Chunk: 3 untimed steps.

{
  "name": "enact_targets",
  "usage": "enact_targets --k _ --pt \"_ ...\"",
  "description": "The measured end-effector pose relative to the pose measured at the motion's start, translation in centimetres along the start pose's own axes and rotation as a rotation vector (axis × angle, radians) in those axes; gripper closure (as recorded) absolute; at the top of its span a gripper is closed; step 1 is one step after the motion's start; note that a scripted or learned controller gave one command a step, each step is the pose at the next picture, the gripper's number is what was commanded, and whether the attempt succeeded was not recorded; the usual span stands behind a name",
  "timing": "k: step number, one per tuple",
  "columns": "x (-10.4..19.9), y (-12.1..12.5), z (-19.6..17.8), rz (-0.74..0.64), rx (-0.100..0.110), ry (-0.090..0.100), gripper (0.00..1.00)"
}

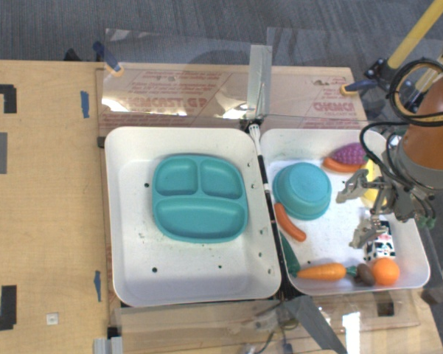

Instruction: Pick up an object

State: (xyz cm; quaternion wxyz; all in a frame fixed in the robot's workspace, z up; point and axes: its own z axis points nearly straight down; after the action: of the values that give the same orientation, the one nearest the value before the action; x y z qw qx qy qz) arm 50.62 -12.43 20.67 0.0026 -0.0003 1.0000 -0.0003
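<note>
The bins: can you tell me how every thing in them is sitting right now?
Teal divided plate: flat, right way up, left bin.
Teal bowl: upside down, right bin.
Carrot: lying along the front wall.
Orange ball: resting in the front corner.
Gripper: open, above the bin floor.

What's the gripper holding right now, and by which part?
Nothing that shows. The gripper hangs with fingers spread over the right bin, above a small black-and-white toy, with nothing between them.
</note>
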Motion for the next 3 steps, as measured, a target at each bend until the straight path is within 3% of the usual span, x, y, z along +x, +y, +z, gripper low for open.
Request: enact_targets --k 1,2,3 --pt "-0.2 -6.5 11.0 0.176 0.001 -0.006 0.0" --pt "-7.8 -3.0 11.8 0.136 0.001 -0.008 0.0" --pt "-6.5 -0.7 11.8 0.348 0.012 -0.008 0.0"
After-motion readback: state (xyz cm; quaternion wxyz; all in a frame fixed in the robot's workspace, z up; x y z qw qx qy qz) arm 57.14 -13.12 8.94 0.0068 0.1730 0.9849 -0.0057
